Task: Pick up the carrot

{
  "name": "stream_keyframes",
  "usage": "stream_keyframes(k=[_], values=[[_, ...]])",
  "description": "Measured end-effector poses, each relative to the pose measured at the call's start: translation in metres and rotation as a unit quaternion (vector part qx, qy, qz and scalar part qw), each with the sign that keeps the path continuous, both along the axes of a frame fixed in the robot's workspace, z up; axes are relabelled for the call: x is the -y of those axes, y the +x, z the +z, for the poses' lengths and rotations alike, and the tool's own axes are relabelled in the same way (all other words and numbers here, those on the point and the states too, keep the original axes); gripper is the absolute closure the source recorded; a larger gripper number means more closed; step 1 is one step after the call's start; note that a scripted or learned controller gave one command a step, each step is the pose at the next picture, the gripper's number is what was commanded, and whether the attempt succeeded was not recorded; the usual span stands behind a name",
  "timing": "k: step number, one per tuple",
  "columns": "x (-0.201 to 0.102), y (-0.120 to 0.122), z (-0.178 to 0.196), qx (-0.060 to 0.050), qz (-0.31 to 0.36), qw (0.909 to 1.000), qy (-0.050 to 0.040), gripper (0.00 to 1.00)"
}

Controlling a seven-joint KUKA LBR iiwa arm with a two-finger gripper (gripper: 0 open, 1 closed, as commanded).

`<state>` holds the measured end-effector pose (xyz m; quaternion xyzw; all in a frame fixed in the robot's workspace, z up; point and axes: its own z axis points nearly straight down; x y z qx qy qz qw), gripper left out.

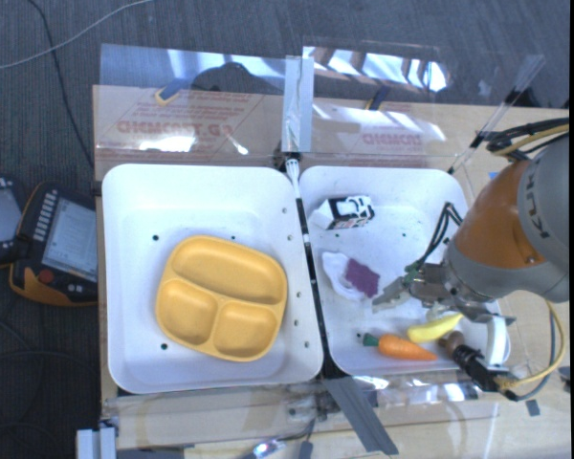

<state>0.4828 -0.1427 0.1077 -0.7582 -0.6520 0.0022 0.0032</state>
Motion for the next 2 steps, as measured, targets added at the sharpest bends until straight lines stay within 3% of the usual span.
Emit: stream_keyframes(k=[1, 2], values=[[-0.033, 0.001, 0.081, 0.001, 0.005, 1.0000, -0.0014, 0.00], [-0.067, 0.033, 0.074, 0.001, 0.187, 0.9823, -0.0001, 0.00]])
